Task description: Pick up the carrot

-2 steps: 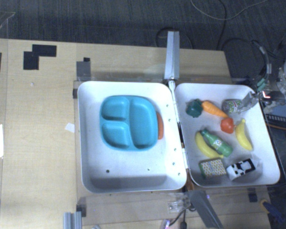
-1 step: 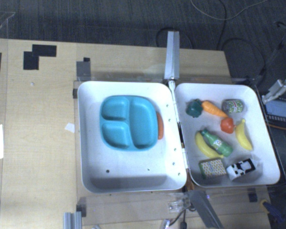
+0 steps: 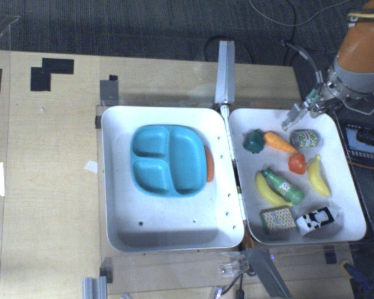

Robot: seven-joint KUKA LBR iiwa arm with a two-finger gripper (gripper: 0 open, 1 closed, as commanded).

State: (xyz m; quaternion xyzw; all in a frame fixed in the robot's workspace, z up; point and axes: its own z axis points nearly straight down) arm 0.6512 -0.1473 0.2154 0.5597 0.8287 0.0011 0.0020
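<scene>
Bench (image 3: 50,185) of pale wood, bearing two shallow white bins side by side.

Left bin (image 3: 118,223): one blue divided tray (image 3: 168,159), lying flat near the centre. A thin orange item (image 3: 210,166) lies against the tray's right edge; too little shows to identify it.

Right bin (image 3: 349,223), contents from left to right: dark green vegetable piece (image 3: 254,141) at upper left; yellow banana (image 3: 268,190) lower down, with a green bottle (image 3: 283,186) lying across it; patterned box (image 3: 278,218) near the front edge; carrot (image 3: 279,142), orange, lying just beside the green piece, tip pointing right; red round item (image 3: 297,163) just below the carrot's tip; mottled oval item (image 3: 305,138) near the back wall; black and white item (image 3: 315,220) at the front; second banana (image 3: 317,177) toward the right wall.

Gripper (image 3: 297,114): above the back edge of the right bin, up and right of the carrot, apart from it. Fingers hold nothing; their spread cannot be told. Arm (image 3: 360,55), orange and grey, at upper right.
</scene>
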